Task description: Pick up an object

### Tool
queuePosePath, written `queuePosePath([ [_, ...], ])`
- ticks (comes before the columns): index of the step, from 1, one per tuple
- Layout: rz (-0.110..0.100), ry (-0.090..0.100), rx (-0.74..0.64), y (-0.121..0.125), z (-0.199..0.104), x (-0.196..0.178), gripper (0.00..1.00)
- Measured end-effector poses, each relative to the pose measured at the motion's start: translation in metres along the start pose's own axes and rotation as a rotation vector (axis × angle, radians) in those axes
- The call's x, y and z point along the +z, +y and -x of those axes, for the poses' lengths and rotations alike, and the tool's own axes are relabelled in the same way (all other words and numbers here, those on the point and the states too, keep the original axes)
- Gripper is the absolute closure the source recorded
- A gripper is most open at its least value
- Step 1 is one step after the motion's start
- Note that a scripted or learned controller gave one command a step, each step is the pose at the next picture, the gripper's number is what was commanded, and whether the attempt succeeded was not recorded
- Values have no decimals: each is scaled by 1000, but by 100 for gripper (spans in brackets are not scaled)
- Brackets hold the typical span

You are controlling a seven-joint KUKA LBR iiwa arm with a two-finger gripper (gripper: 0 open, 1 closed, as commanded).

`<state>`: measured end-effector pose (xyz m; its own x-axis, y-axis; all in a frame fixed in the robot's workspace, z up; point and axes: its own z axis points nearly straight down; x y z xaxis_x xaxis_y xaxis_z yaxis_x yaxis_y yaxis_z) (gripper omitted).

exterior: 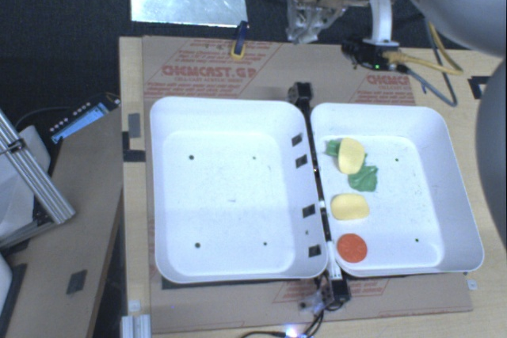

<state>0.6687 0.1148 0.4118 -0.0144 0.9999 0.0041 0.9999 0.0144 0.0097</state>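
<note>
Gripper of mine hangs beyond the right bin; jaw state I cannot tell. Inside that bin, near its left wall, lie two yellow pieces, a green scrap and a red disc.

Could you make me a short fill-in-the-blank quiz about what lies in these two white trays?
1. The round orange-red disc lies in the ____ shallow white bin.
2. Between the disc and the green leafy piece lies a pale ____ oval lump.
3. The arm's gripper hangs beyond the ____ edge of the bins.

Missing words: right; yellow; far
</note>
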Motion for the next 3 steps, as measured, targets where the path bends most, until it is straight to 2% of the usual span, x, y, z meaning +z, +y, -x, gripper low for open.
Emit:
queuePosePath([
  [1, -8, -5, 17, -1, 76, 7, 100],
  [2, -12, -7, 19, -3, 133, 55, 100],
  [3, -4, -1, 2, -1, 26, 24, 100],
])
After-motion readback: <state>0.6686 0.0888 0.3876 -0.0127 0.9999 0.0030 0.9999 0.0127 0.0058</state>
